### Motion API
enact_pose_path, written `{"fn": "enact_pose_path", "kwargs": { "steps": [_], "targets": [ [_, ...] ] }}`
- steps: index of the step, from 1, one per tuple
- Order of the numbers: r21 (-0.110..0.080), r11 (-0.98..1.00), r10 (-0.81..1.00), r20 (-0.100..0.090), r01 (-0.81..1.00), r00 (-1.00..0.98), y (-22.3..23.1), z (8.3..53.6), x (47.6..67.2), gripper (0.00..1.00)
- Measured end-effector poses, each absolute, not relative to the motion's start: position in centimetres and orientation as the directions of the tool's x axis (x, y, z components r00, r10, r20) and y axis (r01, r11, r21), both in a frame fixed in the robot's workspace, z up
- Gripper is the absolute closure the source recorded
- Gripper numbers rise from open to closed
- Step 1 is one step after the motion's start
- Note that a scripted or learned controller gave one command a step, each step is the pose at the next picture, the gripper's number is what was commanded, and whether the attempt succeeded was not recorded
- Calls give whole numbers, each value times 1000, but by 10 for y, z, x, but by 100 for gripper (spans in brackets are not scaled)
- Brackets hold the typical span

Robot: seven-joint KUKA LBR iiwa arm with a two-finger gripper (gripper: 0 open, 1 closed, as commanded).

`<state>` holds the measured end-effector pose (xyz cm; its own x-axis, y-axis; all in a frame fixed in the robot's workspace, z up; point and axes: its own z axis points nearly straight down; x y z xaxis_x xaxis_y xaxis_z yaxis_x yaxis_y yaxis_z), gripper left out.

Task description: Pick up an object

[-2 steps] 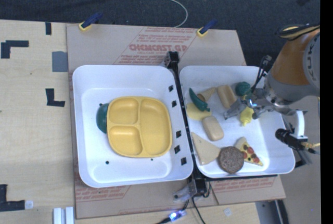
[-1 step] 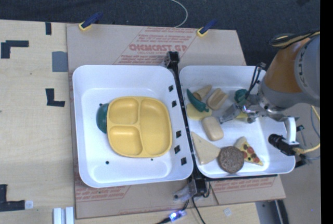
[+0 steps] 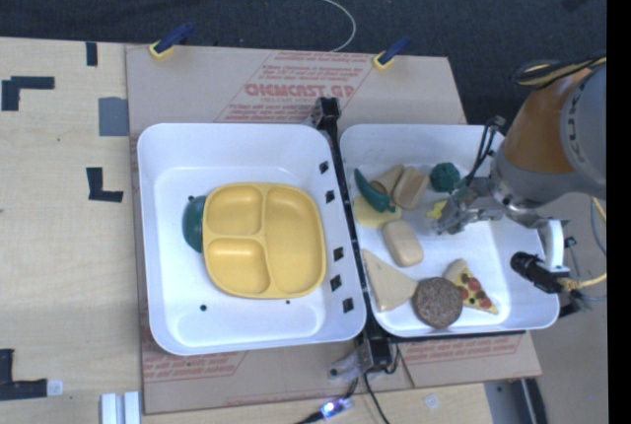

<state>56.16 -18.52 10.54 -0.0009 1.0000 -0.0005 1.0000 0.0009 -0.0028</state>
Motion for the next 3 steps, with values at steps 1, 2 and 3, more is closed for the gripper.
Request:
{"fn": "enact_pose_path", "kwargs": {
  "steps": [1,2,3],
  "targets": [
    [2,2,1000,0,1000,-2,-177,156,559,100],
    [4,2,1000,-1,1000,-2,-171,216,554,100],
    [0,1,1000,0,1000,-1,-171,225,555,100]
  ]
}}
